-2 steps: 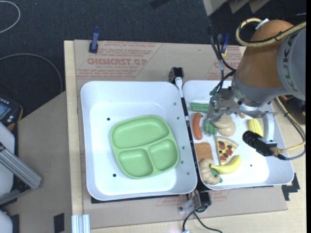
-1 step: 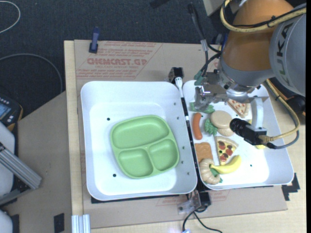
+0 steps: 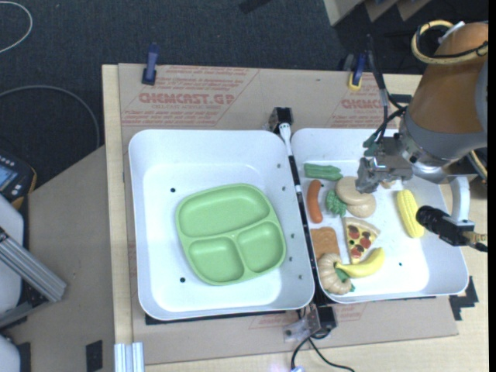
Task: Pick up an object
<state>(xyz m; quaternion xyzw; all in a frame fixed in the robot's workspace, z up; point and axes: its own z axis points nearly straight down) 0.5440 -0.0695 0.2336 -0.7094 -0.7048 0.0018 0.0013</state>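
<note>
Over the right bin [image 3: 446, 273] the arm [image 3: 449, 107] reaches in from the right, wrist bent down, gripper [image 3: 370, 178] low above a beige mushroom-like toy [image 3: 356, 201] near the bin's middle, just beside the sausage [image 3: 313, 200]. Finger state: can't tell from this angle.

Glossy plastic green tray [image 3: 229, 231], smooth white plastic bins [image 3: 147, 208], matt cardboard sheet [image 3: 201, 95]

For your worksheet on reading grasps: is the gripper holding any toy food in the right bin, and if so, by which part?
It cannot be told. The gripper sits low over the beige mushroom, but no object is visible between its fingers.
</note>
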